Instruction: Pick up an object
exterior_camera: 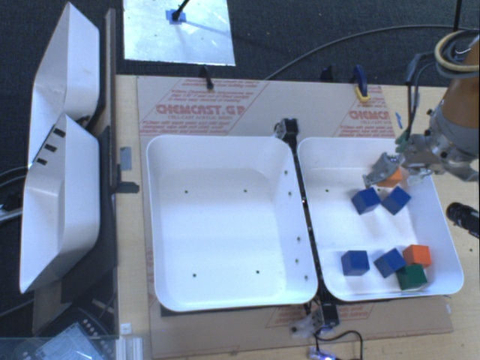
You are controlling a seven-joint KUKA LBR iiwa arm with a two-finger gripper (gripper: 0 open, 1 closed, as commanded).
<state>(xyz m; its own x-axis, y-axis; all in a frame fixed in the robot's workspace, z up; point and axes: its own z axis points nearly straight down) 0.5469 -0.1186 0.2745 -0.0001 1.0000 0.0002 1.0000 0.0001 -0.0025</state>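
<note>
Camera view: gripper (385,172) is low over the right bin (330,156) near its far right corner, on an orange block (390,177); grasp step, I'd say. Finger state: cannot tell. Next needs a firm close, then lift. Two blue blocks (381,199) lie just beside. Near right corner: two blue, one orange, one green block (412,277). Left bin (161,152) alongside.

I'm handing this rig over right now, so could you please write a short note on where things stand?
Claw: low in the right bin, at an orange block; grip cannot be confirmed.
Things: two blue blocks just below it; near the front, two more blue, an orange, a green.
Done: nothing visibly lifted.
Left: secure one object and raise it.
</note>
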